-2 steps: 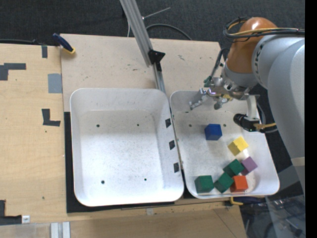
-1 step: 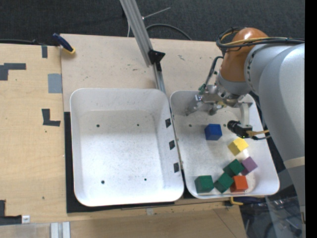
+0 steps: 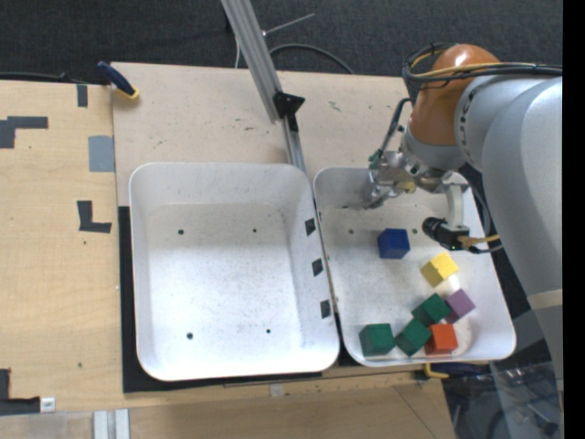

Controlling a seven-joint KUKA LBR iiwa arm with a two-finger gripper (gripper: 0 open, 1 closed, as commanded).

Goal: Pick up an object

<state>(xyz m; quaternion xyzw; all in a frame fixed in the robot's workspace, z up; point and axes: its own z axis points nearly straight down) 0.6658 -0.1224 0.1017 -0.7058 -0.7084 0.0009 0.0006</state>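
My gripper [image 3: 377, 195] hangs over the far left part of the right bin [image 3: 352, 273], close to its back wall. A blue cube [image 3: 394, 243] lies on the bin floor just in front of it and slightly to the right, apart from it. Further toward the near right corner lie a yellow cube [image 3: 440, 269], a purple cube [image 3: 460, 302], an orange cube [image 3: 443, 338] and three green cubes [image 3: 376, 339], [image 3: 413, 337], [image 3: 430, 309], packed close together. I see nothing held in the gripper.
The left bin [image 3: 137, 190] stands beside the right one, their rims touching. A slanted metal bar [image 3: 260, 53] runs from the top down to the gap between the bins. The grey arm [image 3: 521, 154] covers the right side.
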